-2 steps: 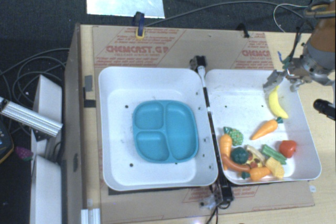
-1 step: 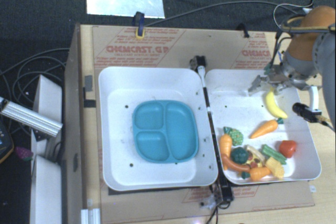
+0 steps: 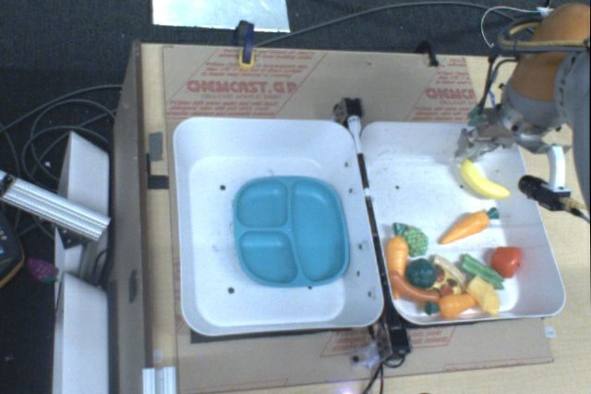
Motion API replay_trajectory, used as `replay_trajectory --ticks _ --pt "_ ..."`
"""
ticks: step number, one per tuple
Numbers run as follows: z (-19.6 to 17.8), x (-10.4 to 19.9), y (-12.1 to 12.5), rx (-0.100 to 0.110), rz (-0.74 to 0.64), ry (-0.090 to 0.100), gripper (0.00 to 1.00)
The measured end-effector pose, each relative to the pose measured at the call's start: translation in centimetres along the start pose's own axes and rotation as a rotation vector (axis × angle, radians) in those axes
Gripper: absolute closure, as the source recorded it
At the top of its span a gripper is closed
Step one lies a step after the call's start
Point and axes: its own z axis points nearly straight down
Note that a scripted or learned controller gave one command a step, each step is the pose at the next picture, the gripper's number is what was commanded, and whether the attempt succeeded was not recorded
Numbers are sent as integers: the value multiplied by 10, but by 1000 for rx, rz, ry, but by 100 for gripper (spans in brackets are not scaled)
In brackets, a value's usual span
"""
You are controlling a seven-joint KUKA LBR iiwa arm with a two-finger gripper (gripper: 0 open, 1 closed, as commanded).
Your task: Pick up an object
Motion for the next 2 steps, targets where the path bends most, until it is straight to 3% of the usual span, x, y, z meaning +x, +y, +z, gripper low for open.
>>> replay_trajectory --ticks 1,2 --pt "-91 39 -40 0 4 2 100" --pt "-90 39 -40 3 4 2 0"
